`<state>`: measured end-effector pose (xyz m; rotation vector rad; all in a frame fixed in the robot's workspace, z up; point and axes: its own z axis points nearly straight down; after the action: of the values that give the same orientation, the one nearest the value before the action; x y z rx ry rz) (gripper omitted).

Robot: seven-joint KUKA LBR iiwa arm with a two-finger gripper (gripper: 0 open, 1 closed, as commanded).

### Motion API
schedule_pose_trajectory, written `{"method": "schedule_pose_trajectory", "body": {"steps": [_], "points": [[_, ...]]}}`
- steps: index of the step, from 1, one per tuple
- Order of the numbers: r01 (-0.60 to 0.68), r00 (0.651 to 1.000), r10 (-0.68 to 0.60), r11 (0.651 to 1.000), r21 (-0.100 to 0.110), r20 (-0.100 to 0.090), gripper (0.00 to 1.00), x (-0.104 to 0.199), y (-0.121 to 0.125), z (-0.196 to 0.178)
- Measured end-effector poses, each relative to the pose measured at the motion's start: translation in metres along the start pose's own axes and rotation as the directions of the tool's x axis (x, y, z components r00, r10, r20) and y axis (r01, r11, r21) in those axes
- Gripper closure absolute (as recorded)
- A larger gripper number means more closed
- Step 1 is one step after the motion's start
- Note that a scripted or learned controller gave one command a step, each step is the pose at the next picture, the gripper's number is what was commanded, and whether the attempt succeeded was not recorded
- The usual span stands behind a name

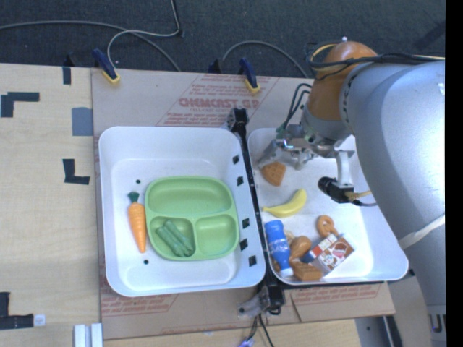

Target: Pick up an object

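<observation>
A brown pastry-like item [273, 173] lies at the top of the right bin [376, 255], touching or just under the gripper [284, 152], which sits at its twelve o'clock; whether the gripper is apart or together cannot be told. At the pastry's five o'clock lies a banana [286, 204], beyond it a blue bottle [275, 243]. The left bin [116, 150], on the counter [43, 215], holds a green tray [194, 217] and a carrot [137, 224].

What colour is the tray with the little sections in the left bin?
Light green. The tray shows best in the camera view.
</observation>
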<state>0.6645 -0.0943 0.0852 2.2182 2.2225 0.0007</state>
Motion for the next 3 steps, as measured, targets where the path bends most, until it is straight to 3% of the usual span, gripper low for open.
{"method": "schedule_pose_trajectory", "body": {"steps": [2, 3], "points": [[0.000, 1.000, 0.000, 1.000, 0.000, 0.001, 0.00, 0.001, -0.006, 0.000], [0.001, 1.000, -0.001, 1.000, 0.001, 0.000, 0.00, 0.000, 0.004, 0.000]]}}
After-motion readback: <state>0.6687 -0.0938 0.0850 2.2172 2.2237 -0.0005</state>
